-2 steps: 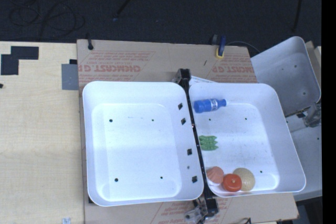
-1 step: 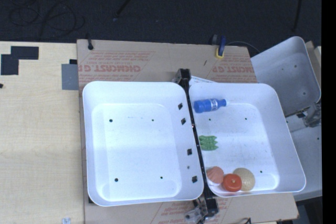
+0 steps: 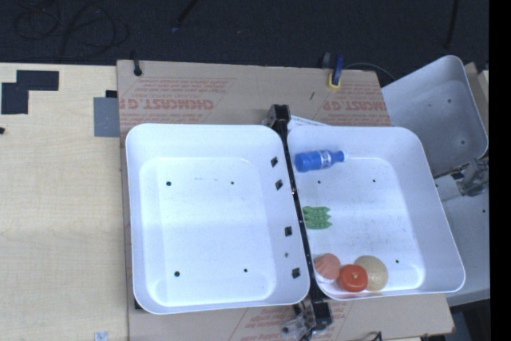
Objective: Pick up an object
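Note:
The right bin (image 3: 415, 196) holds a blue bottle (image 3: 318, 160) lying on its side near the back left corner. A small green object (image 3: 317, 217) rests by the bin's left wall. At the front of this bin sit a pink round piece (image 3: 326, 266), a red round piece (image 3: 353, 278) and a tan round piece (image 3: 372, 271), close together.
The left bin (image 3: 204, 216) sits beside the right one, joined by a black divider strip (image 3: 289, 204). Both rest on a cardboard sheet (image 3: 207, 96). A grey metal plate (image 3: 435, 104) stands at the right. A clamp (image 3: 334, 72) sits at the cardboard's back edge.

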You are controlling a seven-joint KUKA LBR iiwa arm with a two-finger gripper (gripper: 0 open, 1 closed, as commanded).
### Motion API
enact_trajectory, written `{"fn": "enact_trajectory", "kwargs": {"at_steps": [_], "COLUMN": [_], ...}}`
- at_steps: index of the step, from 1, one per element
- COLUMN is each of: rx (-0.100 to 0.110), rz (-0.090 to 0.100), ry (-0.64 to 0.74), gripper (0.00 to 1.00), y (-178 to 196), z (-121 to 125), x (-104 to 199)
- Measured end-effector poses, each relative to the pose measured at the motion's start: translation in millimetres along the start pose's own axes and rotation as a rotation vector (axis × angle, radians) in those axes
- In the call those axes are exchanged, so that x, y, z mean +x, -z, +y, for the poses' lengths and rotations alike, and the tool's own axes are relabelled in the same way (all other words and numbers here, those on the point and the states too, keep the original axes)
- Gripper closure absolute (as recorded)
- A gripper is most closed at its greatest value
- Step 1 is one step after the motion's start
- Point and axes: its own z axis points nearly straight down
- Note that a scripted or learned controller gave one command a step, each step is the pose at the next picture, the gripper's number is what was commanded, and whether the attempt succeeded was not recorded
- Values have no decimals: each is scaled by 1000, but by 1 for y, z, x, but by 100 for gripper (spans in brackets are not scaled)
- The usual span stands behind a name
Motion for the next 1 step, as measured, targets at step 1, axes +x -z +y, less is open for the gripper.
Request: {"fn": "enact_trajectory", "kwargs": {"at_steps": [1], "rx": [-2], "rz": [0], "ry": [3], "gripper": [100], "y": [11], "z": [0], "x": [-1]}}
